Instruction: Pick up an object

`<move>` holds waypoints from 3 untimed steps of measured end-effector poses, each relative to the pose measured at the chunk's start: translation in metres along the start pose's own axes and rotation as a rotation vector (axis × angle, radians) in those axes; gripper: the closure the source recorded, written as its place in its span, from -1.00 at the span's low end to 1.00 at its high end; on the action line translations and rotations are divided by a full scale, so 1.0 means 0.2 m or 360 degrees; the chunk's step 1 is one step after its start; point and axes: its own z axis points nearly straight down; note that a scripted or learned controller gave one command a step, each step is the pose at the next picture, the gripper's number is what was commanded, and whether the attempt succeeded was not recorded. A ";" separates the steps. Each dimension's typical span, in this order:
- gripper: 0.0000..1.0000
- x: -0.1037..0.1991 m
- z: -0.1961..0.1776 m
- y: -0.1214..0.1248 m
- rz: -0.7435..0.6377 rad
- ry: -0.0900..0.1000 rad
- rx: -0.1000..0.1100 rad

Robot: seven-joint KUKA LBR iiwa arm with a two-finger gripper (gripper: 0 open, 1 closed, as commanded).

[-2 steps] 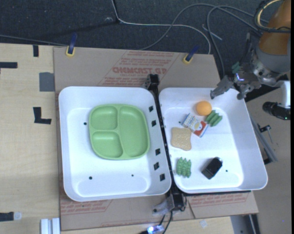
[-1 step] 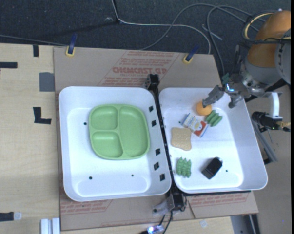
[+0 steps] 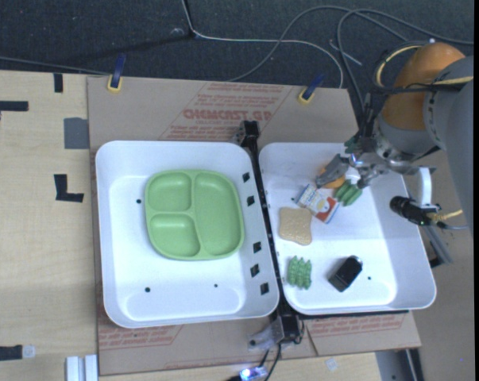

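We cannot make out the tool point(image 3: 352, 165) clearly: its fingers merge with the cluster of small things beneath it in the right bin point(image 3: 398, 288), so whether anything sits between them is beyond us. The orange piece point(image 3: 331, 170) and the green piece point(image 3: 349, 193) just beside the tool are too small to identify (a carrot and a bean, perhaps). The small carton point(image 3: 320, 204) touching them has print we cannot read. The arm point(image 3: 430, 94) is cut off by the picture's right edge, above the right bin.
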 end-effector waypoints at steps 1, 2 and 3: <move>-1.00 -0.01 0.19 0.02 0.0001 -0.0014 -0.0029; 1.00 -0.01 0.13 0.02 -0.0002 -0.0008 -0.0011; 1.00 0.04 -0.12 0.03 0.0000 0.0001 -0.0015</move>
